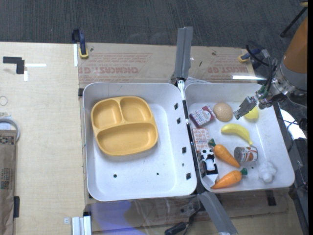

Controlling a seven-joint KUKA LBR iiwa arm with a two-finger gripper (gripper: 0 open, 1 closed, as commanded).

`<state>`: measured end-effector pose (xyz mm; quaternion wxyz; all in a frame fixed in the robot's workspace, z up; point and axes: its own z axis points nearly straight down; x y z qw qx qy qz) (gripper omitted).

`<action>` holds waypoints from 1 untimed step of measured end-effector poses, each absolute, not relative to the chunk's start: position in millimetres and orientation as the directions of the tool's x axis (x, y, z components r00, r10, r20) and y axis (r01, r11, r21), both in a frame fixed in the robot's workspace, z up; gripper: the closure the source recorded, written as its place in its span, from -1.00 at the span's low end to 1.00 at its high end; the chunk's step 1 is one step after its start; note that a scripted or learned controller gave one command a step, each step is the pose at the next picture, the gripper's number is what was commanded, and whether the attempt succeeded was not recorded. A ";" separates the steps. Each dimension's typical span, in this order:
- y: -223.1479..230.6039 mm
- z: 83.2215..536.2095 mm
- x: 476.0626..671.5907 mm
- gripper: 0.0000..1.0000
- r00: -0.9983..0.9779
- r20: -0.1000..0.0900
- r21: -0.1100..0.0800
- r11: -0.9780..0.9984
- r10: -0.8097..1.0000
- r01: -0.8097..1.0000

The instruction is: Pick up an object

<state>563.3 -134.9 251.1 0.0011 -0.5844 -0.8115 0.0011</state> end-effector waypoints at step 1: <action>-135.0 250.9 563.2 -1.00 -0.317 0.001 -0.003 0.317 0.948 0.948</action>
